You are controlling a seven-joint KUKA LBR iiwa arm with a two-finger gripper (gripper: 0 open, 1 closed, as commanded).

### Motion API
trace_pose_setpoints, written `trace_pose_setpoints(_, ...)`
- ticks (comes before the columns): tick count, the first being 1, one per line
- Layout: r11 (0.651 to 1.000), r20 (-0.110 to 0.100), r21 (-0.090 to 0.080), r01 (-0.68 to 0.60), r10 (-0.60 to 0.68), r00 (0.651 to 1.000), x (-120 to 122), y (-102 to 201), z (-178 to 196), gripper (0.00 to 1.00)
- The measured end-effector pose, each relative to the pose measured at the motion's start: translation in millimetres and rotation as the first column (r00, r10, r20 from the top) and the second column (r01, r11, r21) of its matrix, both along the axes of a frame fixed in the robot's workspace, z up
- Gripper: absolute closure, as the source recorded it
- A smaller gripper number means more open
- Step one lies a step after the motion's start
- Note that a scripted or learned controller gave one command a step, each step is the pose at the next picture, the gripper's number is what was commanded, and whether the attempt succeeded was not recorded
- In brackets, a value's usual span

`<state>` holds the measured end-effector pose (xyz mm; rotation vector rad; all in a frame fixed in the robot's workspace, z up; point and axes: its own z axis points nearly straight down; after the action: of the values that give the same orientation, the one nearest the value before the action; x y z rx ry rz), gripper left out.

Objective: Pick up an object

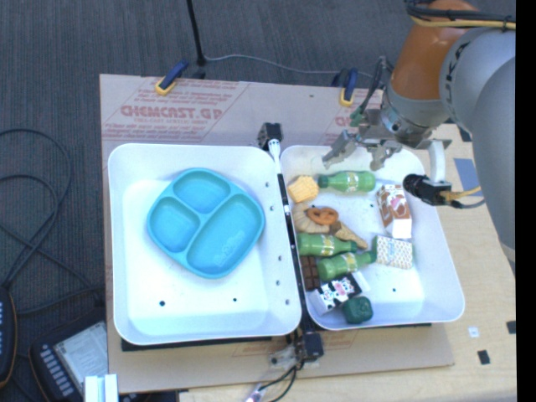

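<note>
A brown cardboard-covered bench (167, 111) bears two white bins side by side, left bin (126, 249) and right bin (435, 283).

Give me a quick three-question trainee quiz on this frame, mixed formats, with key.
1. True or false: the blue divided plate lies in the same bin as the green bottles.
2. Multiple choice: the gripper hovers over the right bin's A) far edge B) near edge C) middle.
3. Fill in: the green bottle closest to the gripper lies on its ____.

Key: 1 false; the plate is in the left bin. 2 A. 3 side.
</note>
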<state>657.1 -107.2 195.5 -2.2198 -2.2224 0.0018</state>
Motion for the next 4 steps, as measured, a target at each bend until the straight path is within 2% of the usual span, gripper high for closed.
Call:
trace_pose_setpoints(1,1.000,0.006,-0.002,0.000,0.000,1.000,12,-65,-86,0.00)
trace_pose_setpoints(2,1.000,0.025,-0.005,0.000,0.000,1.000,-5,-97,-91,0.00)
trace_pose_setpoints(3,1.000,0.007,0.008,-0.005,0.004,1.000,-38,-104,-103,0.00)
trace_pose_setpoints(4,1.000,0.024,0.010,-0.011,0.011,1.000,-78,-107,-102,0.00)
